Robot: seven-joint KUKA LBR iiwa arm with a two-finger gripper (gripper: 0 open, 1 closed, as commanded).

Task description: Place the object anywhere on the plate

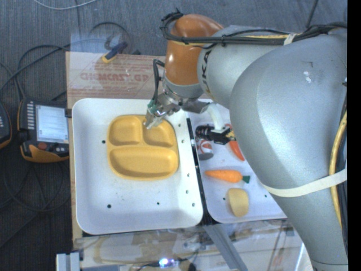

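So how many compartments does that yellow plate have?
3 in the yellow plate: the left compartment and right compartment side by side on the far side, the gripper above the right one; the long compartment nearest the camera. None looks hidden.

There are 2 white bins [90, 196], 1 yellow plate [141, 160], 1 green-tipped carrot [224, 175] and 1 pale yellow lump [238, 202].

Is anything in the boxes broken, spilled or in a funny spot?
Nothing stands out. The yellow plate lies flat in the left bin, the carrot and a pale yellow lump lie loose in the right bin, and the hand sits over the plate's top right section. No spill or breakage shows.
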